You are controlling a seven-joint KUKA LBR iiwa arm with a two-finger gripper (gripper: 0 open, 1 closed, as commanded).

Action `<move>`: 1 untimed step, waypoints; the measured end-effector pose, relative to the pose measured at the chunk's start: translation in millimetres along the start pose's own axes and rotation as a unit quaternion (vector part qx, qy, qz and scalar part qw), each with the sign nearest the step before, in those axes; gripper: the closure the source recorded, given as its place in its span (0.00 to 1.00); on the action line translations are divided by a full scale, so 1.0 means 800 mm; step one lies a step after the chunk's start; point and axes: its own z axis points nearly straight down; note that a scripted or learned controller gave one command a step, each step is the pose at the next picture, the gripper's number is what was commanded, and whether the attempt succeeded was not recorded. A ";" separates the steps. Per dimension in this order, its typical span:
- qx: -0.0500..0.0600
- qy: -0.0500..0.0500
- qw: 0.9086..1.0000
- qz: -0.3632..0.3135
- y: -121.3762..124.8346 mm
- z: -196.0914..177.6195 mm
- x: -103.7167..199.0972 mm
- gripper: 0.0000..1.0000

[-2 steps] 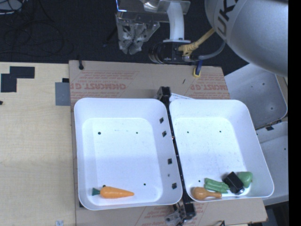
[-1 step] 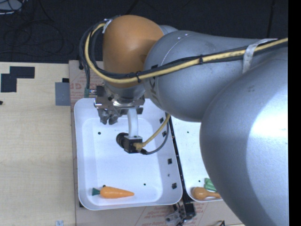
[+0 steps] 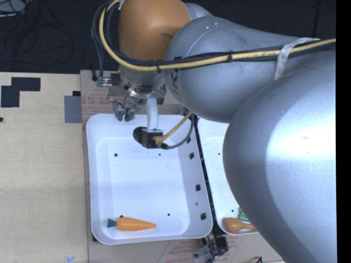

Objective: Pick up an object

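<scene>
An orange toy carrot (image 3: pixel 135 224) with a green top lies along the near wall of the left bin (image 3: pixel 98 163), its tip pointing right. My gripper (image 3: pixel 125 114) hangs over the far left edge of that bin, well away from the carrot. Nothing is visible in it. In the right bin (image 3: pixel 219 158), a yellow-orange object (image 3: pixel 238 226) with a bit of green beside it peeks out from under the arm at the near left corner.
The big grey arm covers most of the right bin and the upper right of the view. A black cable loop (image 3: pixel 147 137) dangles from the wrist over the far part of the left bin. The flat wooden bench (image 3: pixel 38 163) stretches out on the left.
</scene>
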 end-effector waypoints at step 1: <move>0.006 -0.002 1.000 0.000 -0.005 0.104 -0.001 1.00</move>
